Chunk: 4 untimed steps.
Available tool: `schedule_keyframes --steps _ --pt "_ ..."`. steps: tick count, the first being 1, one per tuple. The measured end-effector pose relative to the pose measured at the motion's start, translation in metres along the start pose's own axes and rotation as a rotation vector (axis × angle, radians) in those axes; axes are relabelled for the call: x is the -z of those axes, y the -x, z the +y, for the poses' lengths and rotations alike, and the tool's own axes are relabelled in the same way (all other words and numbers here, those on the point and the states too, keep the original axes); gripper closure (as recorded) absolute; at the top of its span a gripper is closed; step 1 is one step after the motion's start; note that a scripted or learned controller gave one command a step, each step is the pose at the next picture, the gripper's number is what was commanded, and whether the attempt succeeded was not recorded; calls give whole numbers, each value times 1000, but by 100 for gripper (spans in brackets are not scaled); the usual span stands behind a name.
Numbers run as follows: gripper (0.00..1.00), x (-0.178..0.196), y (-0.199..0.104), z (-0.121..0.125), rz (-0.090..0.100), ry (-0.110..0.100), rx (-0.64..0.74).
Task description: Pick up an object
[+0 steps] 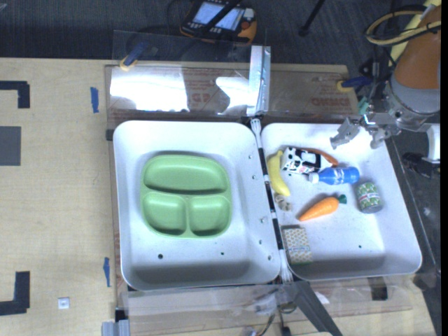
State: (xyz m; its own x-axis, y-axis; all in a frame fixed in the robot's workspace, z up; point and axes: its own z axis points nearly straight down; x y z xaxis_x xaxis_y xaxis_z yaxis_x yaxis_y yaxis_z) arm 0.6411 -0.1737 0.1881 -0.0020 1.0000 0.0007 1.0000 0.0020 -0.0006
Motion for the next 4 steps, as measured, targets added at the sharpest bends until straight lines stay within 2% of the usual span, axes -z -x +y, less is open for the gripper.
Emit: schedule_keyframes --steps 1,2,3,4 --pt "0 -26 -43 -87 0 0 111" --pt "0 -101 -57 -89 -1 6 311" --pt "0 -19 -30 -81 -4 5 597" --pt "0 -80 1 -139 5 -1 420"
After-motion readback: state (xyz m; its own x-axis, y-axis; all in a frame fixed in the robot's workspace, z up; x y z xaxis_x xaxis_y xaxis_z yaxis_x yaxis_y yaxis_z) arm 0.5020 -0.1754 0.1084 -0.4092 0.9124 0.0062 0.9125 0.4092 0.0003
